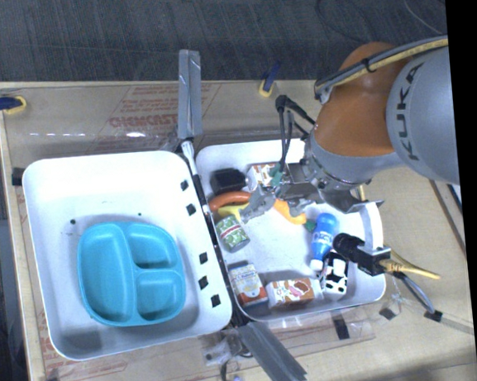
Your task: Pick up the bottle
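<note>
Blue bottle (321, 235) lies crowded near the right bin's (373, 215) far wall.

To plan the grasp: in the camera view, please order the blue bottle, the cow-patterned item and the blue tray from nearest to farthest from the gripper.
From the gripper:
1. Blue bottle, right bin, just right of it.
2. Cow-patterned item, right bin's near right corner.
3. Blue tray, left bin.

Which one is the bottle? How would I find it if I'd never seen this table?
Look in the right white bin, the crowded one. Near its right side, just below the claw, lies the bottle. It is the bright blue thing with a white end, beside a black-and-white spotted toy.
</note>
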